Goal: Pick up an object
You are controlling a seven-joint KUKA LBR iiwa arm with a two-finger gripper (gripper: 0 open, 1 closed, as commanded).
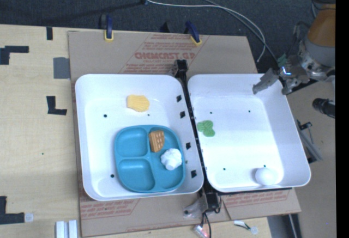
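The surface (32, 122) carries two white bins. The right bin (283, 139) lies directly below the end effector (272, 80), which hovers at its upper right rim, empty; whether it is open or closed cannot be told. The left bin (90, 122), well away, holds a blue divided tray (131, 163). Smaller things: white ball (266, 176), white lump (171, 159), yellow piece (138, 103), waffle piece (157, 140), green object (206, 128).

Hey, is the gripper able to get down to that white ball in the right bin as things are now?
Probably yes. The white ball lies alone in the near corner of the right bin, with nothing over it, and the gripper hangs over that bin's far right rim.
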